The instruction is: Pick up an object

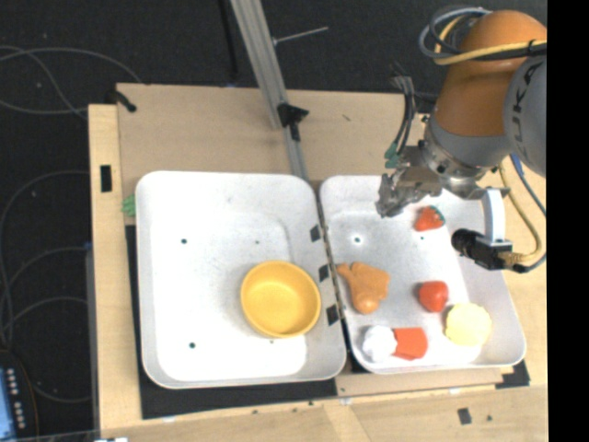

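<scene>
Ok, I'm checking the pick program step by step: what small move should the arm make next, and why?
Probably a short drop toward the small red piece. The gripper hangs over the top of the right bin, beside that piece, with nothing seen between its fingers. The other items, such as the orange-brown toy and the pale round one, lie farther off.

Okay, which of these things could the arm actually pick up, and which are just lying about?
Could be picked:
yellow bowl
tan pear-shaped piece
red tomato-like ball
pale yellow disc
small red piece beside gripper

Lying about:
metal rail
floor cables
</scene>
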Available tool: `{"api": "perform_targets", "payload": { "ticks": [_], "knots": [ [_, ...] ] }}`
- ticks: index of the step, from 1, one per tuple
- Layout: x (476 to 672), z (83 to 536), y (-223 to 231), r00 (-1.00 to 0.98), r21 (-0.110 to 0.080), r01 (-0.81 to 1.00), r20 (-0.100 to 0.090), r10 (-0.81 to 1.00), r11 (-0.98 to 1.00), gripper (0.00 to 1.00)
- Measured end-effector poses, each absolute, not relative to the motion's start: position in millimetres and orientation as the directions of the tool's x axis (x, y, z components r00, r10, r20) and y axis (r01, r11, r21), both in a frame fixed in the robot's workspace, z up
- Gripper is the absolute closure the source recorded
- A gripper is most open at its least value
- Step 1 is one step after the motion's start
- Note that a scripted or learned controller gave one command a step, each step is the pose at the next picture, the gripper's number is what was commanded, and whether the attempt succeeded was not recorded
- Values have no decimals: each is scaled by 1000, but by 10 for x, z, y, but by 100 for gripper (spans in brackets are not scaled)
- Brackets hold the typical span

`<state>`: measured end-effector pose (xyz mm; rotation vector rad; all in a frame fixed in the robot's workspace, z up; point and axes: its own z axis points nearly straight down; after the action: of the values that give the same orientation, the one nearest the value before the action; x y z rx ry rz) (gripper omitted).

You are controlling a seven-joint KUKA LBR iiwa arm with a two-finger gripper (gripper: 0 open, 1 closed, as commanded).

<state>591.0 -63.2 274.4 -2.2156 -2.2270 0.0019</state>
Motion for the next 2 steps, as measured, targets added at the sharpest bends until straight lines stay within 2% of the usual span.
{"api": "perform_targets", "payload": {
  "ticks": [1,2],
  "knots": [
    [6052,2571,-139,-6,-2,1000,0,1000,6,100],
    [6177,2634,375,-8,2,1000,1,1000,8,100]
  ]
}}
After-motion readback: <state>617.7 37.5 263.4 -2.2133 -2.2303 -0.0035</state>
